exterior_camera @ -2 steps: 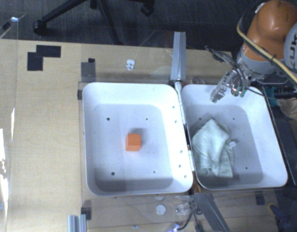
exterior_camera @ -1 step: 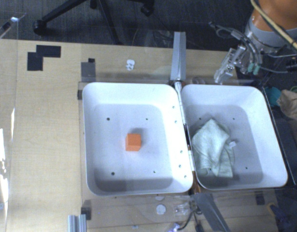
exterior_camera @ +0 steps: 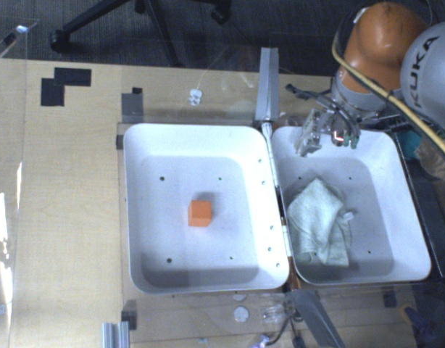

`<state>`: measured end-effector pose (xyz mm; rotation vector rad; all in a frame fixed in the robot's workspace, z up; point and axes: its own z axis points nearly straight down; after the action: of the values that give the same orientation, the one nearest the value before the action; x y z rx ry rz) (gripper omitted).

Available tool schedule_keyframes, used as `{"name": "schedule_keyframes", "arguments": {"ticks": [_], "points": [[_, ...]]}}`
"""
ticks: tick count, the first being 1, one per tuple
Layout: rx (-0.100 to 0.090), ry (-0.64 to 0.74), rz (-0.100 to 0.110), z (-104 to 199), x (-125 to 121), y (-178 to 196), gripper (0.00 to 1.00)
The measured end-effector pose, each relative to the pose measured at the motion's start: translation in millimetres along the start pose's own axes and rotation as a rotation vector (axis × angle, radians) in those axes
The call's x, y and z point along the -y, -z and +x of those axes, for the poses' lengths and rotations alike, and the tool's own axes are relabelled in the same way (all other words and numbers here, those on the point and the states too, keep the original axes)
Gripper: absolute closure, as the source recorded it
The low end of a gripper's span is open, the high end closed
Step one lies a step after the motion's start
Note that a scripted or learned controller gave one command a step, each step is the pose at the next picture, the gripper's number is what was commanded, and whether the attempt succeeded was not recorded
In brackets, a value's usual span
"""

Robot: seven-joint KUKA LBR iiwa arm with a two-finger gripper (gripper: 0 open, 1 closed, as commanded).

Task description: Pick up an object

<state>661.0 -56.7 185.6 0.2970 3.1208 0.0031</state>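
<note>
- While nothing had yet been lifted, the scene read from the left bin [exterior_camera: 135,216] outward: that bin sat on the pale wooden table [exterior_camera: 56,194], and an orange cube [exterior_camera: 200,213] lay near its middle, well apart from every wall.
- Just right of the left bin, touching it along a shared edge, stood the right bin [exterior_camera: 404,216]; a crumpled white cloth [exterior_camera: 318,223] lay in the half nearest the left bin, reaching toward the front wall.
- Farther from the left bin, over the right bin's back wall, hung the tool [exterior_camera: 318,138], above and behind the cloth and not touching it.
- Its fingers appeared slightly parted with nothing between them, so it carried no object.
- By my judgement the step in hand was the approach, with the grasp not yet begun.
- The next move would call for bringing the tool forward and down onto the cloth, the nearer candidate, and closing on a raised fold; soft fabric could slip or only partly gather.
- At the far right, farthest from the left bin, the grey arm [exterior_camera: 429,56] bore the letters "KUKA".
</note>
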Motion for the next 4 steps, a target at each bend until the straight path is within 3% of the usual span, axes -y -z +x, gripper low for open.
{"name": "schedule_keyframes", "arguments": {"ticks": [1,2,3,4], "points": [[0.002,0.031,0.002,-4,74,-75,1.00],[0.006,0.074,0.000,6,37,48,1.00],[0.007,0.360,0.002,12,54,-73,1.00],[0.001,0.414,0.001,104,79,8,1.00]]}}
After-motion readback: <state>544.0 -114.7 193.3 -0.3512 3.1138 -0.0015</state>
